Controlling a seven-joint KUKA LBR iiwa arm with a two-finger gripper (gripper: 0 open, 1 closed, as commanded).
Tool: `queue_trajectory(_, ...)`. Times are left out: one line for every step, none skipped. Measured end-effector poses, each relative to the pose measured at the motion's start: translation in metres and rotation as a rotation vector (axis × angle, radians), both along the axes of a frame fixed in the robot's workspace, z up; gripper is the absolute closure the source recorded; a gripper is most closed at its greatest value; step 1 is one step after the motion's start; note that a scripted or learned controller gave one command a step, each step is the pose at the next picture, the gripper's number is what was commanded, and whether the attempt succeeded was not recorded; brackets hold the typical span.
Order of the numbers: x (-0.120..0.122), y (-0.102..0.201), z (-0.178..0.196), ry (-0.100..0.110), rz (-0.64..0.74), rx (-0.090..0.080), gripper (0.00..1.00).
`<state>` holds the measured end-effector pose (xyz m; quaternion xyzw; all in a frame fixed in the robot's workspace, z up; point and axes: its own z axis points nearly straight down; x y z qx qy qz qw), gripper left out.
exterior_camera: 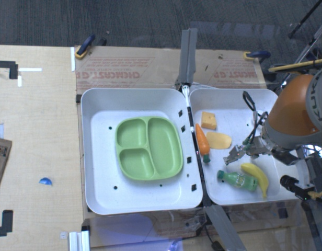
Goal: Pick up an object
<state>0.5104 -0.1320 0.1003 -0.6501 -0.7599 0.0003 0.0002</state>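
The jaws are seen parted to a moderate width, with nothing between them. The gripper [233, 156] is located over the right bin [229, 95], above bare floor in the middle of the bin's contents.

Candidate objects are distributed as follows. A green bottle [238, 179] lies on its side just near of the gripper. A banana [256, 176] lies to the right of the bottle, touching or almost touching it. A pale yellow slice [219, 140] lies just far of the gripper, and an orange block [208, 120] lies farther still. A carrot [203, 141] lies along the bin's left wall. The left bin [90, 156] holds a green divided plate [149, 148].

No object is yet grasped; the step in hand is judged to be the selection and approach.

Recommended procedure:
- The bottle or the banana should be selected, being nearest and having a graspable thickness.
- The jaws should be set across the short axis of the chosen object, not along its length.
- Because bottle and banana lie close together, a finger should be placed on the free side, so the neighbour is not pinched.
- The flat slice is judged a poor target; its low profile may slip under the fingers.
- The descent should be made fully to the bin floor before closure.
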Motion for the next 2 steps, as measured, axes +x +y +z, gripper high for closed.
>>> queue_trajectory(-0.0330, -0.0556, -0.0090, 0.000, -0.003, 0.000, 0.00)
queue_trajectory(-0.0321, -0.0557, -0.0001, -0.001, -0.006, 0.000, 1.00)
